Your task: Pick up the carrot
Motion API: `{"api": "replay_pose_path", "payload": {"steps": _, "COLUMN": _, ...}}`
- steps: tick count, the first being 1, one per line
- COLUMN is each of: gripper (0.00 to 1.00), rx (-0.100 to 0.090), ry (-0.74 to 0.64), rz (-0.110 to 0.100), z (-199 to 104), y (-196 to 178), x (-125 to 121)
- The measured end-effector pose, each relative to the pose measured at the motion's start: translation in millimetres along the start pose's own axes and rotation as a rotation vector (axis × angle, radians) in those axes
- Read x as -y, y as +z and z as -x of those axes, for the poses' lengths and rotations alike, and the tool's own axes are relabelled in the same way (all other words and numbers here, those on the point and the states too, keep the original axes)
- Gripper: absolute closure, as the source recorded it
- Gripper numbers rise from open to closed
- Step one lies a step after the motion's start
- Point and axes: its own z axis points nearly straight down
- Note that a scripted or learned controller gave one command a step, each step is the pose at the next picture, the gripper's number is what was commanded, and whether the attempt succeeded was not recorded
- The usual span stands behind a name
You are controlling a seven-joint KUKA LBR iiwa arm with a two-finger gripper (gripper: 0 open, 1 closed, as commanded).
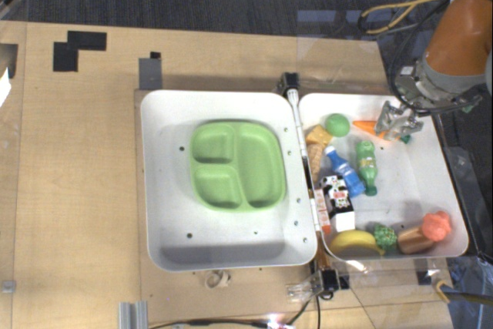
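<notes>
1. Camera view: my claw (400, 122) hangs over the upper right part of the right bin (439, 189), reaching in from the right, the orange band of my arm (460, 31) above it.
2. The carrot (367, 125) lies near the bin's top edge, its thick end right at my claw. I cannot tell whether I grip it.
3. A green ball (337, 124) sits just left of the carrot's tip; a green bottle (367, 166) and a blue bottle (343, 171) lie below.
4. A banana (355, 242) and a pink toy (437, 226) rest along the bin's lower edge.
5. The left bin (166, 235) holds a green divided tray (236, 164).
</notes>
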Motion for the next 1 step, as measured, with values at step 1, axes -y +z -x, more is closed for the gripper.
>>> {"api": "replay_pose_path", "payload": {"steps": 1, "gripper": 0.0, "rx": 0.0, "ry": 0.0, "rz": 0.001, "z": 0.0, "y": 0.4, "x": -0.2}}
